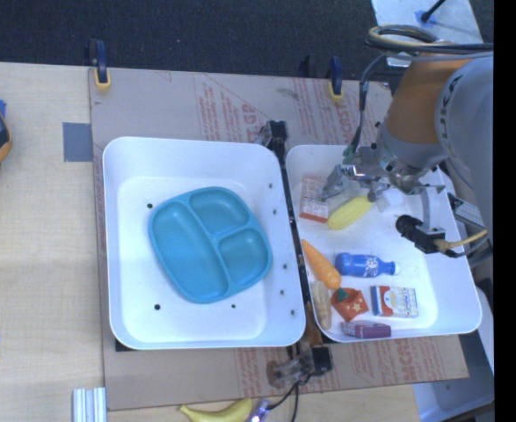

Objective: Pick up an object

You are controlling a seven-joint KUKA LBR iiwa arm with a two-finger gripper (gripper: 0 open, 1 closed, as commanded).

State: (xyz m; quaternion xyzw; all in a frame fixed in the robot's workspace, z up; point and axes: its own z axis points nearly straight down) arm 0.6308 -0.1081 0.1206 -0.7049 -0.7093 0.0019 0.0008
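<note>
Corn (349, 211), a yellow toy cob, lies tilted at about eleven o'clock in the right bin (455, 323), just beside a small snack packet (314, 202) at its nine o'clock. Above it, at its one o'clock, the gripper (360, 179) hangs low over the bin, very near the cob; whether it is clenched or released I cannot tell. Further down toward six o'clock sit a carrot (322, 265), a blue bottle (364, 265) and a milk carton (393, 301). The left bin (117, 236) holds a blue divided plate (208, 243).
</note>
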